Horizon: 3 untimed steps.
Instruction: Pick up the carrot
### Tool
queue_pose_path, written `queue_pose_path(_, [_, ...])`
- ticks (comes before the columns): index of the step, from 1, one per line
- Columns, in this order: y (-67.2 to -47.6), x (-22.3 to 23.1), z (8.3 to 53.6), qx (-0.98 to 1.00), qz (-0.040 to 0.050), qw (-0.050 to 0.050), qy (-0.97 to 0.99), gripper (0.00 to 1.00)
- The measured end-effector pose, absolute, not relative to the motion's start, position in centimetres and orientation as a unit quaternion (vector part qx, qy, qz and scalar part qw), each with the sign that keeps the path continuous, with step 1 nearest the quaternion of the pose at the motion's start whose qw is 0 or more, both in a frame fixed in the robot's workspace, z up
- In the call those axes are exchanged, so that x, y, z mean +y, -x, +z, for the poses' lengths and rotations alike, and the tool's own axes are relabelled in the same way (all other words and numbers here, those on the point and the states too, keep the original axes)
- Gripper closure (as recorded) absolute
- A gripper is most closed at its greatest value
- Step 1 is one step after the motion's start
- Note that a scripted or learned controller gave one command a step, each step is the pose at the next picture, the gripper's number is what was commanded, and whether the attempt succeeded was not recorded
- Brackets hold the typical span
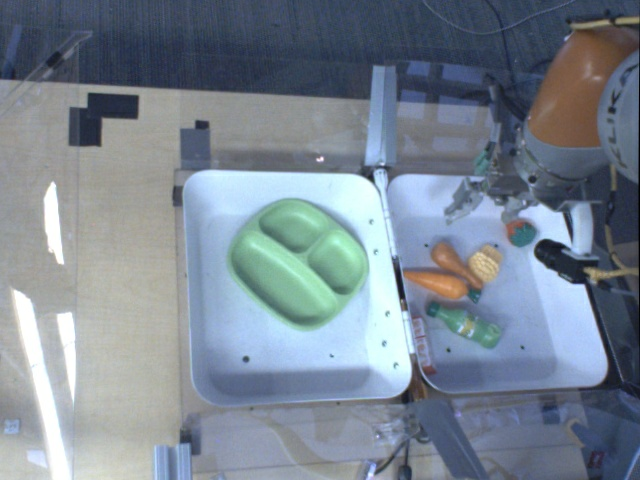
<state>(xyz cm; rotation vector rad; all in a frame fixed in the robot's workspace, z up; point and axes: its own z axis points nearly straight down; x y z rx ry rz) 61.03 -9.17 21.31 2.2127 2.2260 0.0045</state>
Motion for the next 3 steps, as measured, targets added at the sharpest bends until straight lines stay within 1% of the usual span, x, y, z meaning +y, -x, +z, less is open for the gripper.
queue_pose_path(1, [-56.7, -11.2, 10.3, 0.738, 0.0067, 0.010, -0.675, 0.00])
queue_pose_path(2, [-51.8, -12.3, 9.0, 0.802, 0.0040, 0.007, -0.597, 0.00])
queue_pose_path(3, [-57.4, -10.9, 9.0, 0.741, 0.0045, 0.005, -0.672, 0.00])
